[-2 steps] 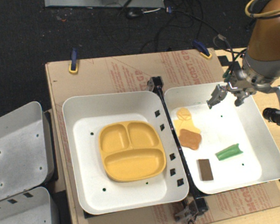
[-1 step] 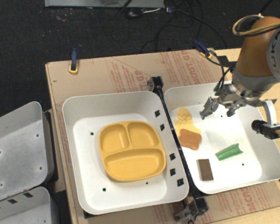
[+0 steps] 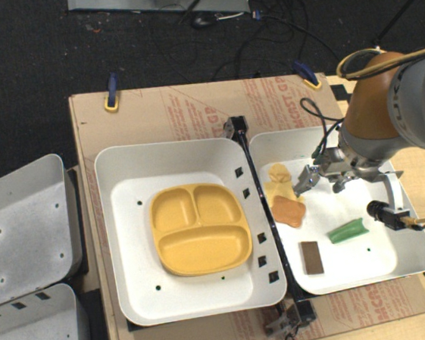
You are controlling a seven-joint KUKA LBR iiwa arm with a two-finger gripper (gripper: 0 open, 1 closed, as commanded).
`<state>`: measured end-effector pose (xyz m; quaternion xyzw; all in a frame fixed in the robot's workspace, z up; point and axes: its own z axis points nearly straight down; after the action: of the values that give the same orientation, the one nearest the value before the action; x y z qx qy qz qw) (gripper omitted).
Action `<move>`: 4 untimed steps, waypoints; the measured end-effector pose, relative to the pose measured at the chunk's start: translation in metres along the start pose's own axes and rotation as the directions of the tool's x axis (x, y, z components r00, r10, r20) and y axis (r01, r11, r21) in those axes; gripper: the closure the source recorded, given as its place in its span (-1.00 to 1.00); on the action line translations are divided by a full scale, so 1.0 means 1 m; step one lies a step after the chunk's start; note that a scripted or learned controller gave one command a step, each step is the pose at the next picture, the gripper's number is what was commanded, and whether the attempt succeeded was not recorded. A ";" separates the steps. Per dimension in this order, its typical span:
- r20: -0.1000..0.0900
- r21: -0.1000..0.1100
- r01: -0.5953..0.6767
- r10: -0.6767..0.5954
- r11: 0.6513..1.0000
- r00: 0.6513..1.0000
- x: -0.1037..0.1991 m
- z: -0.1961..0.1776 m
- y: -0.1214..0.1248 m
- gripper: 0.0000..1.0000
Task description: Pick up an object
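The right bin [image 3: 406, 261] holds a pale yellow piece [image 3: 278, 181], an orange-brown piece [image 3: 288, 212] just below it, a green piece [image 3: 347, 231] and a dark brown block [image 3: 311, 258]. My gripper [image 3: 322, 178] hangs over the upper middle of this bin, right of the yellow piece and up-left of the green one. Its fingers point left and down, and nothing shows between them. The arm with its orange band comes in from the right.
The left bin [image 3: 126, 213] holds a yellow divided tray [image 3: 201, 228]. A black divider [image 3: 258, 198] runs between the bins. Both sit on a cardboard-covered bench [image 3: 175, 105] with blue clamps at the back. Grey metal panels [image 3: 20, 225] lie at far left.
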<state>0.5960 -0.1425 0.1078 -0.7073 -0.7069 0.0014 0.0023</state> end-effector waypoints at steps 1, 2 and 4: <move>0.001 -0.004 0.000 0.000 1.000 1.000 0.001 0.016 0.000 -1.00; 0.002 -0.007 0.000 0.000 1.000 1.000 0.001 0.005 0.001 1.00; 0.002 -0.010 0.004 -0.004 1.000 1.000 0.004 -0.092 0.004 1.00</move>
<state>0.6007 -0.1390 0.1995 -0.7059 -0.7083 -0.0013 -0.0018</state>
